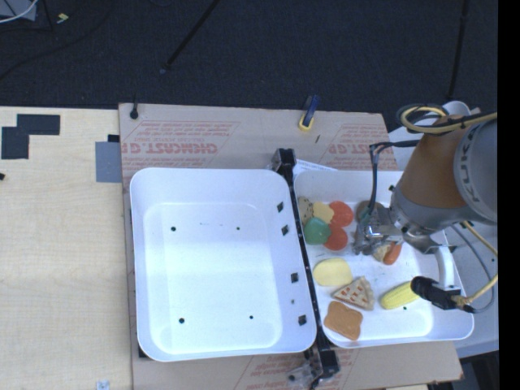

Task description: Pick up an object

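My gripper [370,236] is low in the right bin [422,325], near its middle. An orange-and-tan item [391,253] lies right beside it on the lower right; whether they touch is unclear. Just left of the gripper sit a red piece [337,240], a green ball [316,231], a red tomato [342,213] and a yellow piece [323,212]. Further forward lie a yellow lemon [331,271], a triangular toast slice [355,292], a brown bread piece [343,321] and a yellow corn cob [397,296].
The left bin [150,218] stands against the right one, with a black clip divider [294,242] between them. A beige item [305,209] rests by that divider. The arm's grey and orange body [439,177] overhangs the right bin's far right side.
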Controlling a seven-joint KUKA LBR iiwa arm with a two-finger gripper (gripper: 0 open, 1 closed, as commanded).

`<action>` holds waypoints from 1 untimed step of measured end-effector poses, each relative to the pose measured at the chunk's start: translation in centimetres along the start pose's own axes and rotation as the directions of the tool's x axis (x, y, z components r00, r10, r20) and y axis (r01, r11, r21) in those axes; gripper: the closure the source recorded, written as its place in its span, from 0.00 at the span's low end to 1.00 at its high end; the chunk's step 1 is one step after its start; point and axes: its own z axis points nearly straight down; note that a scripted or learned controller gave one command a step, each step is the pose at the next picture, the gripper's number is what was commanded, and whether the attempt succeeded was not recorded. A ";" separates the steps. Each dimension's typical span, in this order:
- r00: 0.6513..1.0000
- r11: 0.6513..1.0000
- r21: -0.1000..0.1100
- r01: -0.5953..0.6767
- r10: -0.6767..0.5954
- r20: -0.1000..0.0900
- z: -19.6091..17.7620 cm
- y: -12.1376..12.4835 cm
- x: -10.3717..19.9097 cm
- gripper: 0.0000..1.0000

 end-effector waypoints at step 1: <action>1.000 1.000 0.001 -0.001 0.001 0.000 3.8 -5.2 1.3 1.00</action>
